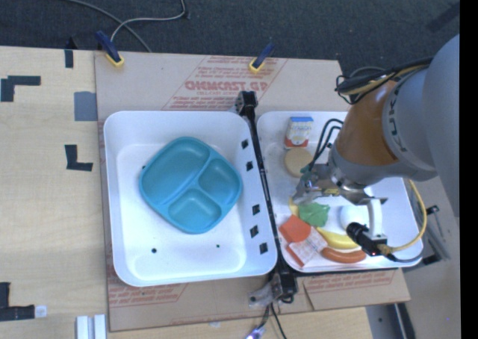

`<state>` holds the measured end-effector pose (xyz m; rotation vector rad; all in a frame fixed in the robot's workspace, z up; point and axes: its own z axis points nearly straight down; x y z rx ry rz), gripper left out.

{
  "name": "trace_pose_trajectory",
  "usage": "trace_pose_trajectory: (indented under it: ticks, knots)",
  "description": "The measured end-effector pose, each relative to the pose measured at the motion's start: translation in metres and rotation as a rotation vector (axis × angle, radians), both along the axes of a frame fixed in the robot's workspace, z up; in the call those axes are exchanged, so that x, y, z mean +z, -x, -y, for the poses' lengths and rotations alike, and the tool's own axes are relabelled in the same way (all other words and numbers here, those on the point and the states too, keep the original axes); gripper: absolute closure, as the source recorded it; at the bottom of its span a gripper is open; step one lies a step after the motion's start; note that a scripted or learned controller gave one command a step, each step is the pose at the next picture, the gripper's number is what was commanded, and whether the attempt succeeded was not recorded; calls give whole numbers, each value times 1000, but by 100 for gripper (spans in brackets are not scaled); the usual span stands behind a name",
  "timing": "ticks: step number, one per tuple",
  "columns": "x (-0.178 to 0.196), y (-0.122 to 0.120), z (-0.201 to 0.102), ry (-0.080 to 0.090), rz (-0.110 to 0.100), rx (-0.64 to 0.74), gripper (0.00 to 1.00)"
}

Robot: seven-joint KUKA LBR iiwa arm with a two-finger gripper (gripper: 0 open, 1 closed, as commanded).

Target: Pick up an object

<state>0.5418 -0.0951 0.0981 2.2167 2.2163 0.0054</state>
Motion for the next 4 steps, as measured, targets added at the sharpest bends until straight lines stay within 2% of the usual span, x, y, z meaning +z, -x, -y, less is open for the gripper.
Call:
trace_pose_trajectory:
  ticks: [1,2,4]
  knots:
    - [0,0,0,0,-1,0,0]
    - [-12,-60,0,-2,-4,1,0]
    - [-13,-127,3,-1,-5,3,0]
